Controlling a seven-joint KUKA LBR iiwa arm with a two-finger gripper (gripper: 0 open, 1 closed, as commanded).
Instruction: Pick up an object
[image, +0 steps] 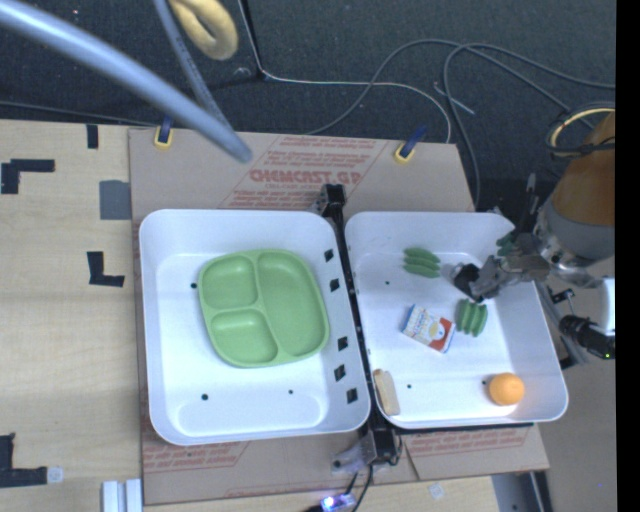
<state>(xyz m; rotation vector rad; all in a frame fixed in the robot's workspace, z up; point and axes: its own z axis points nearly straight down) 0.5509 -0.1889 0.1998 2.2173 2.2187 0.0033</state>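
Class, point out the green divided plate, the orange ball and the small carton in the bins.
green divided plate (264, 306): camera view, its centre ridge.
orange ball (506, 389): camera view, its middle.
small carton (428, 328): camera view, its printed face.

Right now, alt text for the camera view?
The gripper hangs low in the right bin, over a green piece, beside a small carton, another green piece and an orange ball. The left bin holds a green divided plate.

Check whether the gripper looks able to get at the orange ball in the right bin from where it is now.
Probably yes. The orange ball lies alone in the near right corner of the right bin, with nothing touching it. The gripper hovers over the same bin, beside a green item.
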